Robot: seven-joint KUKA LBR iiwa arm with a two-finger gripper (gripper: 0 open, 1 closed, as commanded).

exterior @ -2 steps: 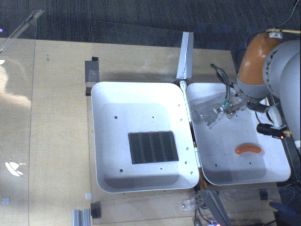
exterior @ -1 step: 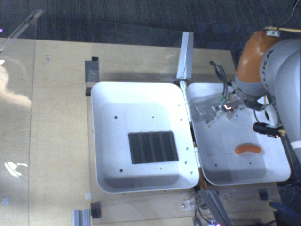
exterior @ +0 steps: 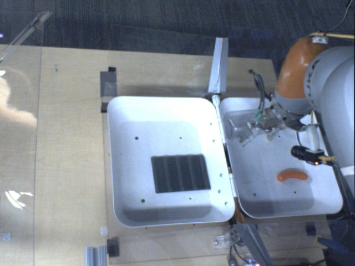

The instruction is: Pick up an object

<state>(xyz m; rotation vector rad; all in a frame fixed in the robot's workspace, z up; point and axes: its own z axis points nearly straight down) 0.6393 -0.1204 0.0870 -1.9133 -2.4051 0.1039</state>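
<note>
Two shallow white plastic bins sit side by side on a pale wooden bench (exterior: 61, 165), and positions below are given relative to the left bin (exterior: 127, 148). A dark grey ribbed rectangular tray (exterior: 180, 173) lies flat on the floor of that bin, slightly toward its near side. A thin metal upright (exterior: 218, 65) rises just beyond the far right corner of the left bin. The right bin (exterior: 327, 201) touches the left bin along their shared edge. A small orange sausage-shaped object (exterior: 292, 176) lies on the floor of the right bin, well to the right of the left bin and level with the ribbed tray. The grey arm with an orange band (exterior: 299, 65) enters from the right, and the two-finger gripper (exterior: 260, 126) hangs over the far part of the right bin, near the shared edge and well apart from the orange object. Whether the fingers are spread or closed cannot be determined from this view; nothing is visibly held between them.
</note>
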